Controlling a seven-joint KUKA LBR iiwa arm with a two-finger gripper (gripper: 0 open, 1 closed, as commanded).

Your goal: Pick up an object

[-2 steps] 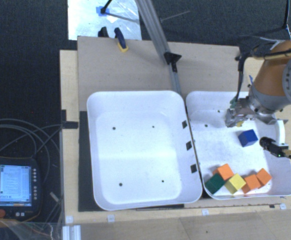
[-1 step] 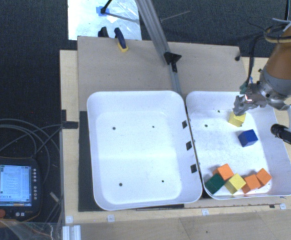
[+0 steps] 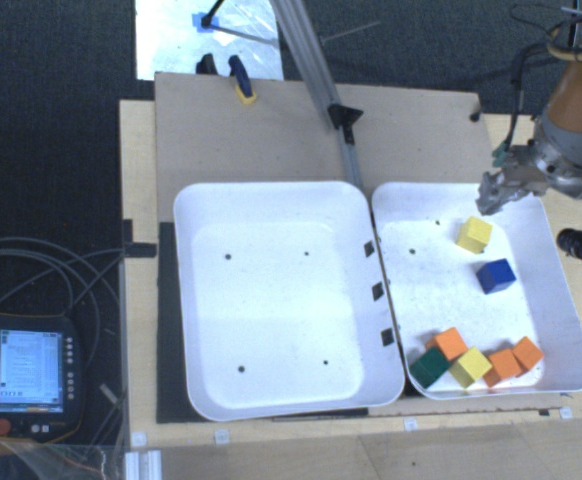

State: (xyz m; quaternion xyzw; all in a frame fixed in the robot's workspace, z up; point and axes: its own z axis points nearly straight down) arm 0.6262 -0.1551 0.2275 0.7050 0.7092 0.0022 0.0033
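While the hand (image 3: 493, 196) hangs over the far part of the right bin (image 3: 561, 298), I cannot tell its grip. Just near of it sits a yellow block (image 3: 474, 234), then a blue block (image 3: 495, 275). More blocks (image 3: 476, 359) huddle along the near wall.

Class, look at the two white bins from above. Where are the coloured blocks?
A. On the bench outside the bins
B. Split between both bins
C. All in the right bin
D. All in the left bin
C: the yellow block, the blue block and the cluster of blocks all lie inside the right bin.
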